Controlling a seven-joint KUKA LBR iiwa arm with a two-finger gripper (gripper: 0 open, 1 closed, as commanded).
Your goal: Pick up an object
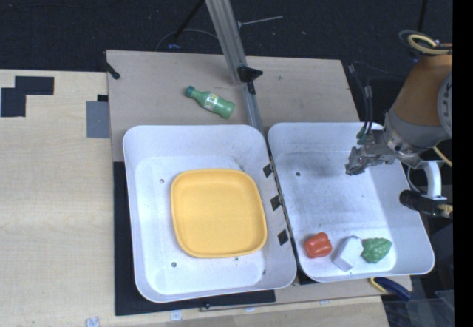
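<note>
Left bin point(148, 170): yellow plate point(219, 212). Right bin point(325, 192): red pepper point(318, 245), white block point(346, 252) and green toy point(375, 249) in a row along the near edge. Gripper point(357, 163) sits over the bin's far right, well apart from all three; can't tell its opening. Green bottle point(211, 101) lies on the bench behind.

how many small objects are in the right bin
3, along its near edge: a red pepper-like toy, a white block, and a green leafy toy.
</note>
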